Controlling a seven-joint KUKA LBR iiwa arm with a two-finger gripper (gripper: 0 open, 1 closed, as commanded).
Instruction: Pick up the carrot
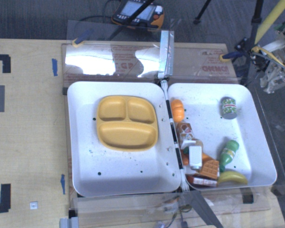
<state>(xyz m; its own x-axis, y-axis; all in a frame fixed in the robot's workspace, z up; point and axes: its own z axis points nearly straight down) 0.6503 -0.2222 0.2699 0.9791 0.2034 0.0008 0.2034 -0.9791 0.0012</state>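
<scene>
I've got the carrot (207,157) peeking from under a white box (195,156) in the right bin (256,141), well to the left of and nearer than the gripper (274,78), whose grip I can't tell, out past the far rim.

Not much robot to go on here, honestly. At the far right edge there's a cluster of pale hardware (275,77): whitish-grey, spindly, with thin bright bits sticking out at angles. A couple of thin yellow strands (270,55) run across it. Above that, a fat yellow tube (271,14) slants up toward the corner. It's too blurry and cropped to tell if any of this belongs to the arm.
</scene>
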